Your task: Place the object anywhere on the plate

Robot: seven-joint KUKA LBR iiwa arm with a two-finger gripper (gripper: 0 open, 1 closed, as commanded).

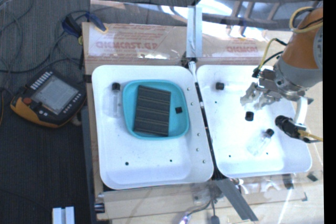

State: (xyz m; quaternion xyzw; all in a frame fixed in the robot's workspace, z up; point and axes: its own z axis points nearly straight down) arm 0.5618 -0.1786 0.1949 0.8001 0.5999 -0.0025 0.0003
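Table: carries two shallow white plastic bins side by side, a left bin (105,165) and a right bin (231,162), with a clear plastic-wrapped cardboard wall along the far edge.

Left bin: holds a turquoise rounded-square plate (181,126) near its middle. On the plate lies a dark grey ribbed rectangular slab (152,109), slightly tilted, covering most of the plate's centre. A small black cube (178,110) rests on the plate just right of the slab. A clear plastic vial with a black cap (114,97) lies beside the plate's left rim, cap toward the far side.

Right bin: a small black cap-like piece (219,85) sits near the far left corner. A small black cylinder (249,116) lies on the bin floor in the middle, just below the tool. A second clear vial with a black cap (261,141) lies nearer, toward the right, tilted diagonally.

Arm: grey with an orange band, entering from the right over the right bin's far right part. The tool (258,98) hangs above the bin floor, near the black cylinder; whether its fingers are spread or closed cannot be told, and nothing is visibly held between them.

Floor, left of the table: a grey and orange handheld control pendant (47,98) with cables
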